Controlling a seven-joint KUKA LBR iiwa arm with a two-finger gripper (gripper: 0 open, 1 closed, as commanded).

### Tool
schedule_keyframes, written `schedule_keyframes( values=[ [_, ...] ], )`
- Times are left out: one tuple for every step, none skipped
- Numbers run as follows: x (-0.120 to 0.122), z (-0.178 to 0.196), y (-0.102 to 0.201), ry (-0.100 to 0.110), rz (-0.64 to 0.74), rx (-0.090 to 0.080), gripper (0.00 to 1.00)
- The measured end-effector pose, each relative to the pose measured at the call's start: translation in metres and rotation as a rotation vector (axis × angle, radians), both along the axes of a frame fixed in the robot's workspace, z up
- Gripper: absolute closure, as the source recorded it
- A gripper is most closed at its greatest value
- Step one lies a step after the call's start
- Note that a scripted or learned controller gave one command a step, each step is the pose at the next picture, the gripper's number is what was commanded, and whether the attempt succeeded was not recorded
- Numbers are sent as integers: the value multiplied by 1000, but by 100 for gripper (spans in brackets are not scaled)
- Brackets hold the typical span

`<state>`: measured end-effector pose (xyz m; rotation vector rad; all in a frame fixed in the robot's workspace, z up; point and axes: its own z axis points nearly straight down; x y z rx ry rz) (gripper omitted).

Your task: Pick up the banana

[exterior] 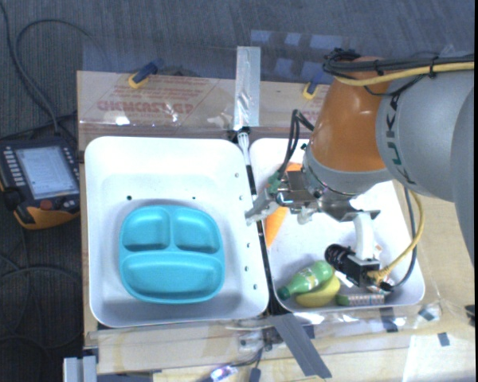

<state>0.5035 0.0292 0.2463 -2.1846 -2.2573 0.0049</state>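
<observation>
The yellow banana (325, 294) lies at the near edge of the right bin (406, 237). A green pear-shaped item (306, 279) rests against its left side. My gripper (282, 204) hangs over the left part of that bin, up and to the left of the banana and apart from it. Directly below the gripper, an orange carrot-like piece (273, 224) lies by the bin's left wall. The big orange and grey wrist hides the back of the bin.
A blue divided plate (172, 255) sits in the left bin (111, 173). A small green and grey stick-like item (360, 298) lies to the right of the banana. A divider wall (256, 213) runs between the bins.
</observation>
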Motion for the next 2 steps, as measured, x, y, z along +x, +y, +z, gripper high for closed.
schedule_keyframes(
  values=[
    [14, 75, 2, -1, -283, -4, 0],
    [-21, -36, -98, 2, -264, -1, 0]
  ],
)
